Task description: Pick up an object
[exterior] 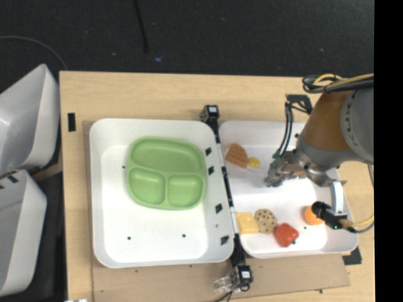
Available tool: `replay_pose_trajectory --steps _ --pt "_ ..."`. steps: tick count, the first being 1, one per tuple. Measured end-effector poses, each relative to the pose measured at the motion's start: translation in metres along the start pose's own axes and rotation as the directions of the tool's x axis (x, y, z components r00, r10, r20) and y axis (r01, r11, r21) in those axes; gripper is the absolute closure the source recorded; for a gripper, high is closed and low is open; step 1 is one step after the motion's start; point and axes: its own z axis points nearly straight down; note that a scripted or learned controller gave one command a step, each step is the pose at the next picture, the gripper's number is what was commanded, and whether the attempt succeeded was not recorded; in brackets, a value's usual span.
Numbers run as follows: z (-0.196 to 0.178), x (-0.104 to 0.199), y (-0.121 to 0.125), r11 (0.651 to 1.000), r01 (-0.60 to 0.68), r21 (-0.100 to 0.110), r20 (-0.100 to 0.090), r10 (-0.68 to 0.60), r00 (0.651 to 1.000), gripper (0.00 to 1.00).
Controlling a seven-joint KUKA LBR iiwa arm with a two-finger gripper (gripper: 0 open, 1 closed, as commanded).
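Note:
In the right bin (252,133) lie several small food items: an orange-brown wedge (236,155) with a small yellow piece (253,163) beside it at the upper left, and along the front a yellow block (246,223), a speckled cookie (265,218), a red piece (286,234) and an orange ball (312,214). My gripper (277,175) hangs low over the middle of this bin, right of the yellow piece and above the cookie. Nothing shows between its fingers.
The left bin (107,231) holds a green divided plate (167,172). Black clips (221,209) sit along the divider between the bins. The grey arm with its orange band (324,124) reaches in over the right bin's far right side.

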Motion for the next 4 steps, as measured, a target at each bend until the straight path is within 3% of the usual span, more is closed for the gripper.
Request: replay_pose_trajectory --steps 2,3,4 --pt "-0.126 0.0 0.003 1.0 0.012 0.001 0.001 -0.012 1.0 1.0" --pt "-0.146 -0.001 0.004 1.0 0.013 0.004 0.0 -0.013 1.0 1.0" --pt "-0.145 0.052 0.012 1.0 0.015 0.007 -0.002 -0.015 1.0 1.0"
